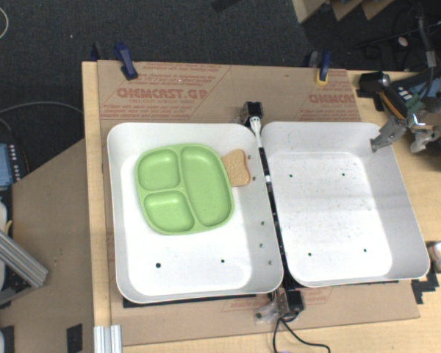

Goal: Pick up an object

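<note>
- Green divided plate (pixel 184 190), with three compartments, is seen lying in the left bin (pixel 132 271), toward its upper part, well apart from the claw (pixel 386 134).
- One tan flat piece (pixel 237 168), shaped like a slice of toast, is set against the plate's upper right rim, touching it.
- Two white bins are counted; the right bin (pixel 345 212) is marked with dark specks.
- At the right bin's upper right corner the claw is placed; whether it is spread or pressed together cannot be told, the wrist being blurred and cut off by cabling.
</note>
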`<state>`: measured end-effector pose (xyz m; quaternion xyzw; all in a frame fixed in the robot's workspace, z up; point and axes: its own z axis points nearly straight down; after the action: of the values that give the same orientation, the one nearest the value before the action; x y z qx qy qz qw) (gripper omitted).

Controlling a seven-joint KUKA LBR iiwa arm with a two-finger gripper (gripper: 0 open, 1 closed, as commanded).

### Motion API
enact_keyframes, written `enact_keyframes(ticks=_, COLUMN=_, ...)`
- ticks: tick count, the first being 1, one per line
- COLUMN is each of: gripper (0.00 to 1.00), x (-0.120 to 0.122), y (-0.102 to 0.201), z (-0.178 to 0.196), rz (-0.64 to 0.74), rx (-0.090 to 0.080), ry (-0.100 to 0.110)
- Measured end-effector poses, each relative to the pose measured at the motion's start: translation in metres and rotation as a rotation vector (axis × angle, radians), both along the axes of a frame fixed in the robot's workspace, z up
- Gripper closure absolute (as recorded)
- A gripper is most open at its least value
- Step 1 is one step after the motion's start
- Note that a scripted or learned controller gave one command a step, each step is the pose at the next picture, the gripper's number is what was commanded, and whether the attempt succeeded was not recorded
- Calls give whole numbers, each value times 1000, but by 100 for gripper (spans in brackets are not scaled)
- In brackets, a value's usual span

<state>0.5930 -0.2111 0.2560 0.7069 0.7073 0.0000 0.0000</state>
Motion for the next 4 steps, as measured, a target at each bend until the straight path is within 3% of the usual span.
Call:
enact_keyframes(ticks=1, gripper=0, x=-15, y=2, z=142, rz=1, rx=-7, ry=-18)
enact_keyframes(ticks=2, gripper=0, x=-70, y=30, z=291, rz=2, rx=-7, ry=-22)
enact_keyframes(ticks=3, gripper=0, x=-116, y=78, z=266, rz=3, rx=2, ry=3)
enact_keyframes(ticks=4, gripper=100, x=-113, y=76, z=277, rz=1, rx=-2, ry=-4)
